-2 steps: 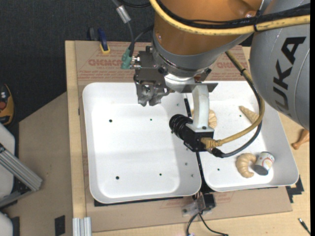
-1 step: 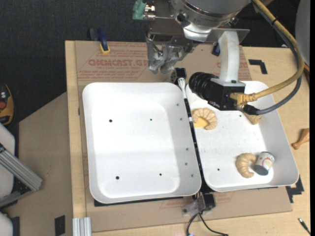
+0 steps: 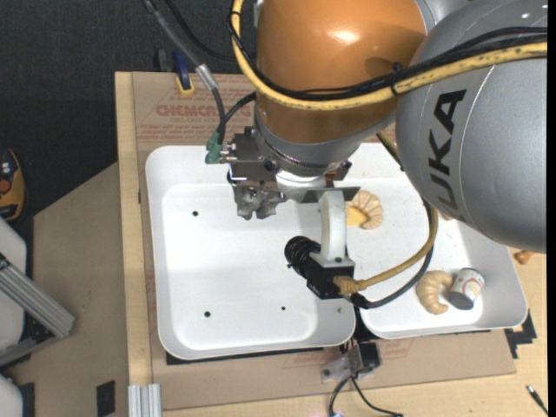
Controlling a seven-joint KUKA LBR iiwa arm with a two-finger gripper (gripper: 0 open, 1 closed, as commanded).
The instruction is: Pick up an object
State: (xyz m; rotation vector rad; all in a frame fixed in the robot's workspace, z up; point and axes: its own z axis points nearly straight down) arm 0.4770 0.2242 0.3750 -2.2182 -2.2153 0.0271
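Observation:
My gripper (image 3: 256, 201) hangs below the orange wrist band, over the far part of the left white bin (image 3: 217, 320). No object shows at its tip. A tan croissant-shaped piece (image 3: 366, 209) lies in the right bin (image 3: 486, 320), just right of the gripper mount. A second tan curled piece (image 3: 432, 291) rests near that bin's front, touching a small white and grey object with an orange spot (image 3: 466, 287). The arm hides much of the right bin.
A black cable fitting (image 3: 311, 268) and a yellow hose hang from the wrist over the seam between the bins. Both bins sit on a brown cardboard sheet (image 3: 130, 233). A blue clip (image 3: 182, 69) stands at the sheet's far edge.

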